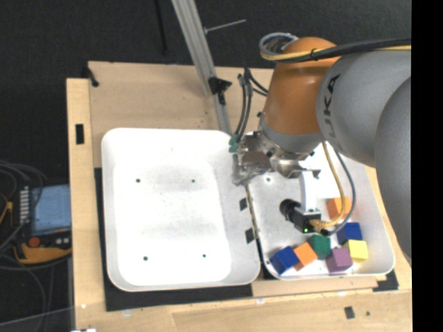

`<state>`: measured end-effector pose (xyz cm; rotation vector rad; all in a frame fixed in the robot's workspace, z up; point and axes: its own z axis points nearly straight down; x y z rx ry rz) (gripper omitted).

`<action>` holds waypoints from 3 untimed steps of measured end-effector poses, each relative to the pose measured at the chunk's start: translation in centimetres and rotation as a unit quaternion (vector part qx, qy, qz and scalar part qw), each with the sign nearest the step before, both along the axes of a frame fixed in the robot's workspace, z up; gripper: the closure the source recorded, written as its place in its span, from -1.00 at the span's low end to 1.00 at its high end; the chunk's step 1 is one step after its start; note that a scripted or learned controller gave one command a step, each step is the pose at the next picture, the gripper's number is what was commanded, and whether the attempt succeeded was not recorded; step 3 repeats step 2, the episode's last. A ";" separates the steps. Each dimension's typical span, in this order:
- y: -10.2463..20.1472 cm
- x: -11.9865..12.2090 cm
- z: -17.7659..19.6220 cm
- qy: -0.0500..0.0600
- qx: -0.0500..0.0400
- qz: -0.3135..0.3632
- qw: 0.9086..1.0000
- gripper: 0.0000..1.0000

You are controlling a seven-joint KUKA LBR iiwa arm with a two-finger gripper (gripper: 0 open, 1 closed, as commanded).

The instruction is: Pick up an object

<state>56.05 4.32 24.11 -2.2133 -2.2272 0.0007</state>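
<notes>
Down at the near end of the right-hand shallow white bin (383,258) sits the prize: a huddle of small coloured blocks, a blue cube (284,259), an orange cube (304,253), a green block (320,244), a purple cube (338,258) and a yellow cube (358,250), all below and a little right of the two-finger gripper (243,166). Nothing is lifted yet, so this looks like the approach; next it wants to swing toward the cluster and drop onto one block. Whether its grip is released or clenched, I can't tell. Cubes crowd each other, making a clean pinch awkward. Left of the gripper lies the other white bin (173,206).
</notes>
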 end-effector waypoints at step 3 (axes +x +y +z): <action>4.0 -1.4 -0.7 0.000 0.001 -0.003 1.000 -1.00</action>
